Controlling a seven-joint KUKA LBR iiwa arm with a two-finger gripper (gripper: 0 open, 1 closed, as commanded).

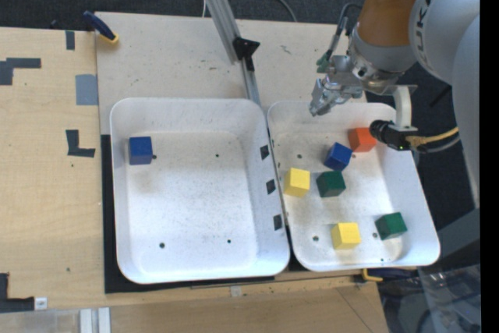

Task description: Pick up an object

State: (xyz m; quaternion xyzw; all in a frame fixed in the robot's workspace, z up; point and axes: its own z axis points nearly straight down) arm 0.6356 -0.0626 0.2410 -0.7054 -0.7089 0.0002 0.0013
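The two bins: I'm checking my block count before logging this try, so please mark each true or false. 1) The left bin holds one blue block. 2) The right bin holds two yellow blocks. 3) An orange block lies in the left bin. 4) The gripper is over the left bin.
1) True: the left bin holds a single blue block.
2) True: one yellow block and another lie in the right bin.
3) False: the orange block lies in the right bin.
4) False: the gripper is over the right bin's far edge.
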